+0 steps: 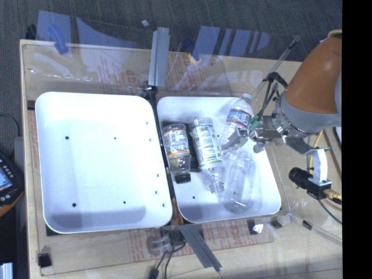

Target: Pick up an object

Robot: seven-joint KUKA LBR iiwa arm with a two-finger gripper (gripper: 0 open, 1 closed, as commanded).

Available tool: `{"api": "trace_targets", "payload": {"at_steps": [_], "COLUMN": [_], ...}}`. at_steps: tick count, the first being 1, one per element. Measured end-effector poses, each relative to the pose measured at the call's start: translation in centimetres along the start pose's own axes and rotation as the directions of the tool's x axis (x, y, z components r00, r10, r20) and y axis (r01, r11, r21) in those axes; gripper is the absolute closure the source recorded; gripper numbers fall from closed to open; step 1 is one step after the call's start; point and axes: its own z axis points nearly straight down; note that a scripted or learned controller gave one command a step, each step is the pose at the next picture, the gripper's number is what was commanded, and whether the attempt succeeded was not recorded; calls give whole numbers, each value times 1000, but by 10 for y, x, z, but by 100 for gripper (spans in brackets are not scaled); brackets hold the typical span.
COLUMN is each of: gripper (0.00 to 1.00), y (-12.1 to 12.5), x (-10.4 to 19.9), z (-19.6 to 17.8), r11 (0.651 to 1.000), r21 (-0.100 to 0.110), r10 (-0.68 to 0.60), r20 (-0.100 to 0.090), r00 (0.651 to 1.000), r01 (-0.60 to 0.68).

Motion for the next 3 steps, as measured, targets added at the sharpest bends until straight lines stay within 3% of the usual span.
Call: {"api": "trace_targets", "payload": {"at_steps": [1,2,3], "gripper": [0,0,100], "y": [85,40,42], "x": [-5,-13,-12], "z": [170,185,174], "r11": [985,983,982], "r21": [1,-7,-9], "r10": [-171,-182,-187], "r20": [0,6,7], "r00": [985,983,982], "r01": [171,182,187]}}
